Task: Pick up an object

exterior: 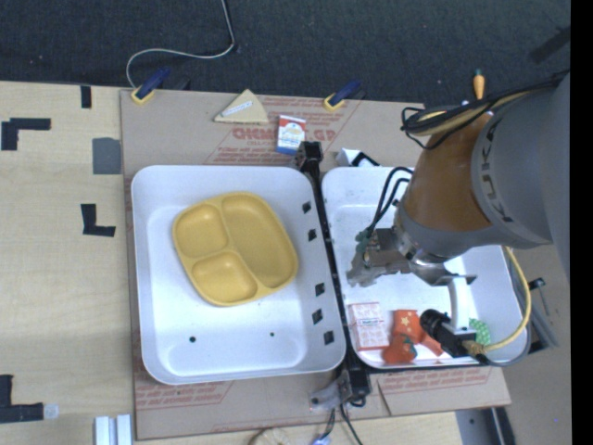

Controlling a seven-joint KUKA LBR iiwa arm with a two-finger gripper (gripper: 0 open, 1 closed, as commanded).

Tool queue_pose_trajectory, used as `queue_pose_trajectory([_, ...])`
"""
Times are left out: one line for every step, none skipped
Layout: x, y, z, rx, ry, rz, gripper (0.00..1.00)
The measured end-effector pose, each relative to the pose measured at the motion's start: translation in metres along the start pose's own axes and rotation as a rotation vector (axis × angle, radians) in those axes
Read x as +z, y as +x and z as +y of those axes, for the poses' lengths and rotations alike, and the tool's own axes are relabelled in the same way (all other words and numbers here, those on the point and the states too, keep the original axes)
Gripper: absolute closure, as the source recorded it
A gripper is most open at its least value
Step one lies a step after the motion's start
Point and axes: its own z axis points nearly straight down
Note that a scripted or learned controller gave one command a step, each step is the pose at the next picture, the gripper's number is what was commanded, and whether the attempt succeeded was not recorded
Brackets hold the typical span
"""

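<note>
Camera view: cardboard-topped bench (241, 128), perhaps dark carpet (324, 17).

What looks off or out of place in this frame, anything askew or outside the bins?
Two items sit outside the bins on the cardboard behind them: a small red, white and blue carton and a tan wedge. In the left bin, the yellow divided plate lies skewed to the walls. Nothing looks spilled or damaged.
</note>
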Motion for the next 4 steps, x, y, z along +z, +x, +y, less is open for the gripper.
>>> queue_pose_trajectory([-0.032,-0.04,0.089,0.002,-0.002,-0.002,1.0])
queue_pose_trajectory([-0.056,-0.105,0.055,0.003,-0.002,-0.003,1.0])
queue_pose_trajectory([-0.04,-0.101,0.038,0.002,0.0,-0.002,1.0])
queue_pose_trajectory([-0.071,-0.09,0.006,0.001,-0.001,-0.001,1.0])
